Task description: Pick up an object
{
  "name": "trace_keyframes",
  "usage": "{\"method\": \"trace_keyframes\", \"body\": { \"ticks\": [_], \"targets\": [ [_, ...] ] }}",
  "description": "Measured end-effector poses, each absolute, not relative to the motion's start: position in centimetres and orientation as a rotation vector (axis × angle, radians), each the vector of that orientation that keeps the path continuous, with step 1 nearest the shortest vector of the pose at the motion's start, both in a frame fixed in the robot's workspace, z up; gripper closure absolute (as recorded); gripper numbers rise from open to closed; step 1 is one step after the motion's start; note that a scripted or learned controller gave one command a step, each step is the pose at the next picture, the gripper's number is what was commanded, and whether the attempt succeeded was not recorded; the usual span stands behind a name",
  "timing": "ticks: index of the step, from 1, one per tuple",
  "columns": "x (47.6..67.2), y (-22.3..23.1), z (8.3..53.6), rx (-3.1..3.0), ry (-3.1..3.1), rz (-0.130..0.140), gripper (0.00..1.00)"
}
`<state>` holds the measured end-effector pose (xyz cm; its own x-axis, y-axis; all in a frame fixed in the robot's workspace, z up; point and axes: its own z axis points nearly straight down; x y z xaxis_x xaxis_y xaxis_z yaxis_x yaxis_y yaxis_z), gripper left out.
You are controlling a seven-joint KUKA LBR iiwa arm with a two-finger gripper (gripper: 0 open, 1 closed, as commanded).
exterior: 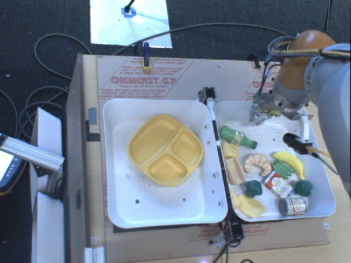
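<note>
- The tool (262, 114) hangs over the back of the right bin (328, 204); whether it is open or closed I cannot tell.
- Toys lie in front of it: bottle (238, 137), croissant (258, 164), banana (290, 163), can (292, 205).
- A yellow plate (165, 149) sits in the left bin (120, 201).

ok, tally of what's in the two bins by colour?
Yellow: 3, divided plate, banana, wedge
Green: 4, bottle, two broccoli, leafy piece
Tan: 2, croissant, bread stick
Other: 2, can, red-white packet
Total: 11
</note>
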<state>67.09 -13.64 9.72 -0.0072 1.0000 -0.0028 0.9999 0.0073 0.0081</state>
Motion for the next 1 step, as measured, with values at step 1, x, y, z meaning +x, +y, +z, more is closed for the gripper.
{"method": "trace_keyframes", "body": {
  "ticks": [1],
  "targets": [
    [66.93, -14.24, 10.28, 2.216, 2.222, 0.002, 1.00]
  ]
}}
